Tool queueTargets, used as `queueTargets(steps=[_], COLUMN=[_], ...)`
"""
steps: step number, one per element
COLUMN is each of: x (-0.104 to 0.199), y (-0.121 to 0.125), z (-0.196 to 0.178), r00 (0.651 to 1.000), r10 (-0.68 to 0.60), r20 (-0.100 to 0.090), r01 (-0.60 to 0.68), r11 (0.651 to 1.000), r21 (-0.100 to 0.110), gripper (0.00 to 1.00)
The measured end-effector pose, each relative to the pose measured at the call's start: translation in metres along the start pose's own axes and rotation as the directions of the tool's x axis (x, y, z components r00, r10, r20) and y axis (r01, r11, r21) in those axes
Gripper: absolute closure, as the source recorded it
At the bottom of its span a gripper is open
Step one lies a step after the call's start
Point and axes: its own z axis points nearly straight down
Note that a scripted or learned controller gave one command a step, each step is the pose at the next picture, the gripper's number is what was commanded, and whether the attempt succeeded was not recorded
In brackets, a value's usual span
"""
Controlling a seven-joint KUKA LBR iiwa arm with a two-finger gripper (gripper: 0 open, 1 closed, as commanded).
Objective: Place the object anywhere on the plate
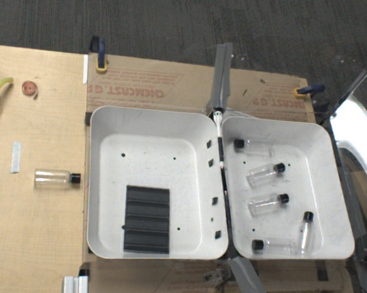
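While five capped vials [267, 204] lay scattered in one bin [335, 148], the black ridged plate [146, 220] sat in the other bin [109, 124]. Another vial [54, 177], possibly empty, lay on the bench [25, 225].

Matt white plastic bins [97, 167], clear glossy vials [265, 173] with black caps, ribbed matt black plate [146, 220], pale smooth wooden bench [24, 237], brown printed cardboard [156, 90] beneath, dark carpet-like floor [181, 16]

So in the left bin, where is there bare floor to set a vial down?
In the left bin, bare floor lies above the black ridged plate, and in strips to its left and right. The right bin is crowded: five clear vials scattered across its floor.
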Motion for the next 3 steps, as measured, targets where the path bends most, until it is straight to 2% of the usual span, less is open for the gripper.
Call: queueTargets(steps=[1,2,3], x=[-0.08,-0.019,0.001], y=[0.005,-0.008,-0.034], z=[-0.001,0.0,-0.001], r00=[0.998,1.0,1.0], r10=[-0.065,-0.014,0.001], r20=[0.0,0.0,-0.002], r01=[0.065,0.014,-0.001], r11=[0.998,1.0,1.0], r21=[0.0,-0.001,-0.001], gripper=[0.0,0.0,0.0])
